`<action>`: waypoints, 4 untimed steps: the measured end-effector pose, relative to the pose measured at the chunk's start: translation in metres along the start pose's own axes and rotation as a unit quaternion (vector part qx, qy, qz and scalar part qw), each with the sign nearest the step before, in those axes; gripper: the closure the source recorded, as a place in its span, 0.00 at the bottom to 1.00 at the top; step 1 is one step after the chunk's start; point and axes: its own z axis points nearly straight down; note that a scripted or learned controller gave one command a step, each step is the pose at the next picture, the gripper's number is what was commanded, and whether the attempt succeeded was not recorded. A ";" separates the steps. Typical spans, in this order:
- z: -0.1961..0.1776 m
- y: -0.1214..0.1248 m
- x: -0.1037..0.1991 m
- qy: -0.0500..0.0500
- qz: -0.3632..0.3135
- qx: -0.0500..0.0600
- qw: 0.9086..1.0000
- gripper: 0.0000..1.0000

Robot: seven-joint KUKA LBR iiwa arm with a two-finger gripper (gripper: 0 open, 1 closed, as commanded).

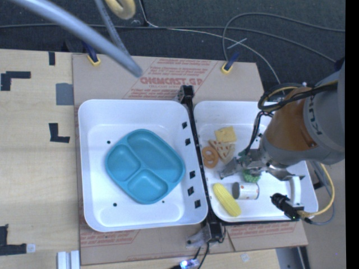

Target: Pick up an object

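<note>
Right bin holds the candidates: yellow cheese block, wedge with holes, pretzel, corn cob, small white can, green piece. Gripper sits low among them, between wedge and can; whether it is spread or closed cannot be told, and nothing is visibly held. Left bin holds a blue divided plate. Advice: centre over one item, clear of neighbours, descend straight, then close.

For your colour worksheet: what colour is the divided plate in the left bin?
Light blue: the divided plate, seen in the camera view.
</note>
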 end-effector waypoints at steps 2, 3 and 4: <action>-0.075 -0.002 -0.001 0.001 -0.001 0.000 1.000 1.00; -0.124 -0.001 -0.001 0.001 -0.001 -0.001 1.000 1.00; -0.135 0.024 0.044 0.002 -0.002 0.001 1.000 1.00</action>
